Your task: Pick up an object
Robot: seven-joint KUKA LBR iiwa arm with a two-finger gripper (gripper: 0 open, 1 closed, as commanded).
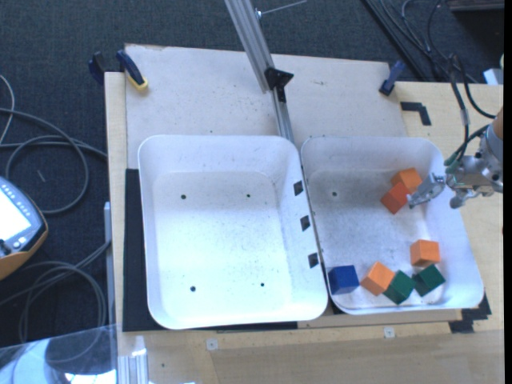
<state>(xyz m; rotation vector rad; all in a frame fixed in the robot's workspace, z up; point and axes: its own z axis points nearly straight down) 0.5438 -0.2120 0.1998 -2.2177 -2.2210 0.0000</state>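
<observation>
The right bin [352, 166] holds several small blocks. An orange block [409, 179] and a red-orange block [393, 200] sit together near its right wall. Along the front lie a blue block [344, 278], an orange block [378, 278], two green blocks [398, 286] [430, 279] and another orange block [425, 252]. My gripper [440, 198] hangs over the bin's right rim, open, with nothing between its fingers. Its left fingertip [422, 197] is just right of the red-orange block.
The left bin [152, 214] stands beside the right one, with black clips on the shared wall [305, 222]. A metal pole [248, 30] slants up from the back of the bench. Blue clamps [390, 77] sit at the bench corners, and cables lie on the floor.
</observation>
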